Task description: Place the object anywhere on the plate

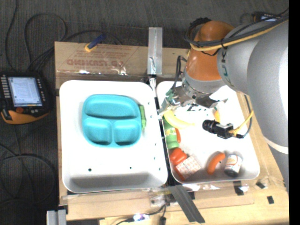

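Note:
A turquoise plate (112, 119) with three compartments lies in the left bin (75, 163). A thin green object (142, 116) rests against the plate's right rim. My gripper (171, 100) hangs low over the upper left corner of the right bin (248, 158), close to the wall between the bins. Just below it lies a yellow banana-shaped toy (177, 121). The wrist with its orange band (208, 41) covers the gripper from above, so I cannot make out anything held in it.
The right bin also holds an orange and green piece (172, 135), a red piece (177, 155), a small printed box (189, 166), an orange curved piece (215, 161) and a small can (233, 163). A black camera (217, 127) on a cable hangs beside the wrist.

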Tool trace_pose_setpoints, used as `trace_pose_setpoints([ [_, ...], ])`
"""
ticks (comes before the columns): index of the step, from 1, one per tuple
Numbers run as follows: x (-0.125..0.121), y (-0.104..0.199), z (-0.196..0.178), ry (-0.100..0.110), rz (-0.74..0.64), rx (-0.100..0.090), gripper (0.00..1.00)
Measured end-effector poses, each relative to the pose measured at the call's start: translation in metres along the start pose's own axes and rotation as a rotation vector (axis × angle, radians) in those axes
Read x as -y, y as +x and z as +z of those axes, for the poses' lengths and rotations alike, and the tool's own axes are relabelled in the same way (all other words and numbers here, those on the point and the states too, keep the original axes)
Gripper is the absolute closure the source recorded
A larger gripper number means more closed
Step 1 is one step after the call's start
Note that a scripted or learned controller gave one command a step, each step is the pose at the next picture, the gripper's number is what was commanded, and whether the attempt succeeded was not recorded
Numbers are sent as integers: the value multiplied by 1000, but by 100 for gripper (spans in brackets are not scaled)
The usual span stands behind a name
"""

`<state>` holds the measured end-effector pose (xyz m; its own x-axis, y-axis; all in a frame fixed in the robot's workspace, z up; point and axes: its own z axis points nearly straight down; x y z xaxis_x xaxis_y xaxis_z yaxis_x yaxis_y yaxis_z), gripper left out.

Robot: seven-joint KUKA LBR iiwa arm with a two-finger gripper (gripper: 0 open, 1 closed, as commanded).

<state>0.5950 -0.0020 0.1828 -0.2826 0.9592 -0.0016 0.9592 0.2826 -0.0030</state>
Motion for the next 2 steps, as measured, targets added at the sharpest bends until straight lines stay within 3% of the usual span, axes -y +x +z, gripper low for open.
trace_pose_setpoints([
  [1,-49,87,0,0,-2,-2,100],
  [2,-49,87,0,0,-1,-1,0],
])
